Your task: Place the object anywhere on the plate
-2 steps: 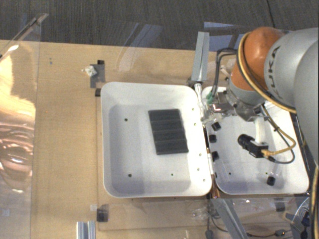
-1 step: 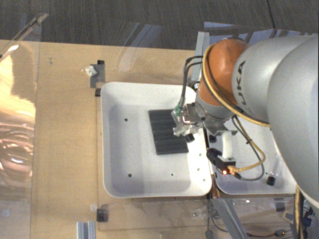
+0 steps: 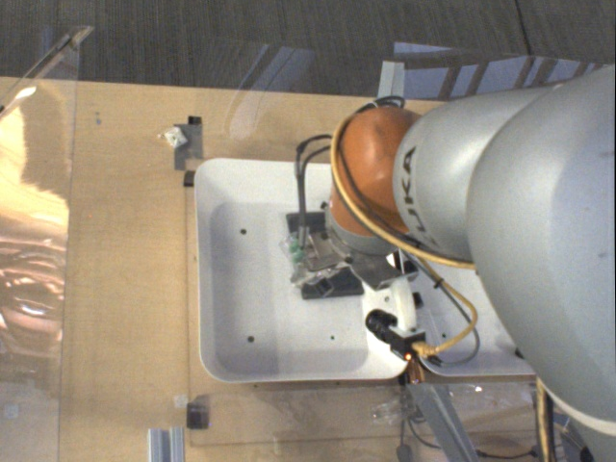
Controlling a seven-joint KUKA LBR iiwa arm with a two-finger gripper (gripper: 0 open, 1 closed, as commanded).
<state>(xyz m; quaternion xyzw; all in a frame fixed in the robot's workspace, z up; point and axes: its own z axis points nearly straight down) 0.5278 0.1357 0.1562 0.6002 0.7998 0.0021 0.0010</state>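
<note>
Bench: bare wood, left. Bin: white, shallow, walled to keep items within my reach. Gripper: mine, low over the bin's middle, arm covering the rest. Jaws: cannot tell whether apart or together. Object, plate: I cannot make out either; likely beneath me, a guess

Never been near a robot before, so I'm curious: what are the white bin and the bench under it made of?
The white bin looks like moulded plastic: smooth matte surface, rounded corners and rim, though painted metal is possible. The bench looks like light wood or wood-look laminate, pale tan with a glossy glare patch at its left.
</note>
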